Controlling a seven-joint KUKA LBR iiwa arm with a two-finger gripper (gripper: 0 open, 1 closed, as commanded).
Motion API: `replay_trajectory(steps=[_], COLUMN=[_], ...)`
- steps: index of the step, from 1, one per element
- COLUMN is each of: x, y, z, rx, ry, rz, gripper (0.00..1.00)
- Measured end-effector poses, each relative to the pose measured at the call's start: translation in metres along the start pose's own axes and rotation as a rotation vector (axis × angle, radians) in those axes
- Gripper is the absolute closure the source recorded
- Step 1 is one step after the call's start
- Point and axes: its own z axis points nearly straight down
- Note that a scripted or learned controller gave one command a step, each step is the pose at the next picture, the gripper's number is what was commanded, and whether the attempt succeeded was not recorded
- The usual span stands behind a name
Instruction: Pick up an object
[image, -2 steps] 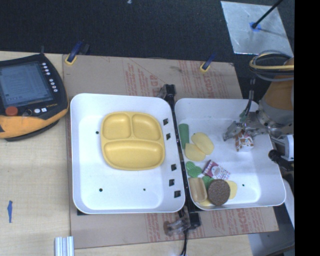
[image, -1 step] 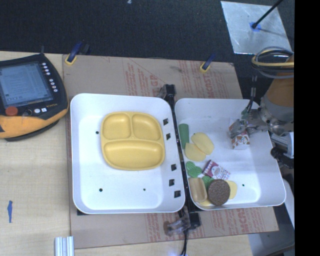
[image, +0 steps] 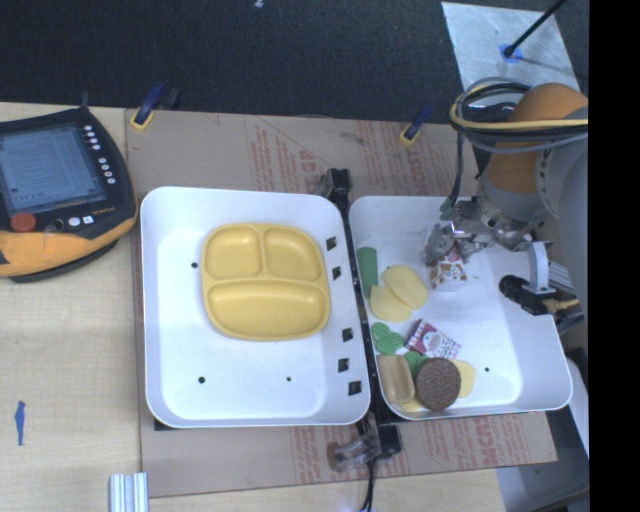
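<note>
The gripper (image: 447, 246) hangs over a small packet (image: 452, 270); if it pinches, I cannot tell; the packet seems light and crinkly, best taken at its edge.

Divided plate (image: 266, 281) in left bin (image: 170, 300) — food items (image: 405, 330) in right bin (image: 520, 350).

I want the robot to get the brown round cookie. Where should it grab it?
Probably from straight above, fingers across the cookie's round rim. It lies flat in the right bin, crowded by a bun on its left, so pinching its upper and lower edges looks clearest.
</note>
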Motion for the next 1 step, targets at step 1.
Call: replay_trajectory(steps=[1], x=[0.0796], y=[0.0062], z=[-0.1057], rx=[-0.039], ry=[0.004], rz=[-0.006], gripper=[1.00])
